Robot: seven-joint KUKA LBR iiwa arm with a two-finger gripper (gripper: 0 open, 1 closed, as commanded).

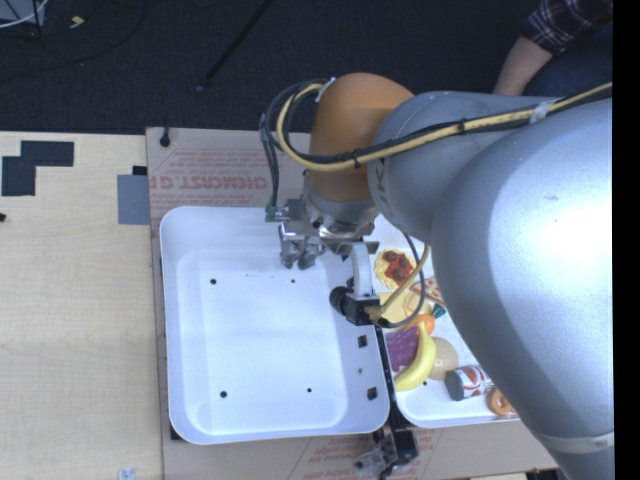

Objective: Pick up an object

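The bulky grey arm hangs its gripper, finger state unclear, over the left shallow white plastic bin; reaching the toys comes next.

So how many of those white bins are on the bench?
2. The left bin lies in full view, with the gripper over its far side. The right bin, holding toy food, is mostly covered by the arm.

Robotics lab bench. Industrial arm with exposed cabling over two white bins on a cardboard sheet. Dark carpet behind, loose cables on it.
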